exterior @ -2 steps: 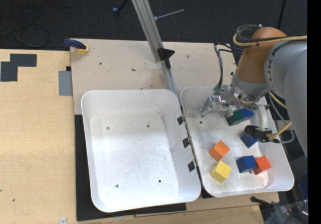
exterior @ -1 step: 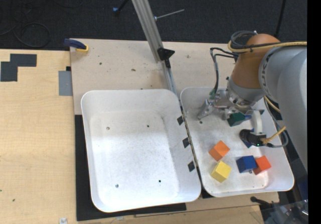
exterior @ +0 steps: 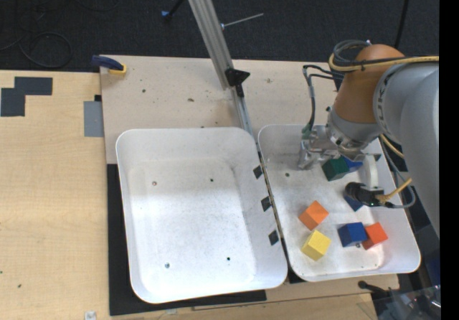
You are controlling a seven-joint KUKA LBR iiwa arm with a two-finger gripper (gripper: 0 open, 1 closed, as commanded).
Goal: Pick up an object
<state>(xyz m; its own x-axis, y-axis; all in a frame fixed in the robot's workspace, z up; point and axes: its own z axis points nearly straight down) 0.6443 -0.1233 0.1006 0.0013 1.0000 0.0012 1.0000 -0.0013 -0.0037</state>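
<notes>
Green block beside hand, right bin.

This is a robotics lab, set up for automated picking trials. A pale wooden desk carries two shallow white bins side by side on a black mat, laid out as a fixed test station. An industrial grey arm with an orange band reaches in over the right bin, trailing exposed cables. A slanted aluminium extrusion bar with a checkered marker at its tip rises from a bracket between the bins. Loose wires lie on the dark carpeted floor behind the desk. Small coloured foam blocks in plain shapes serve as test pieces, and a blue-and-yellow clamp grips the desk's far edge.
</notes>
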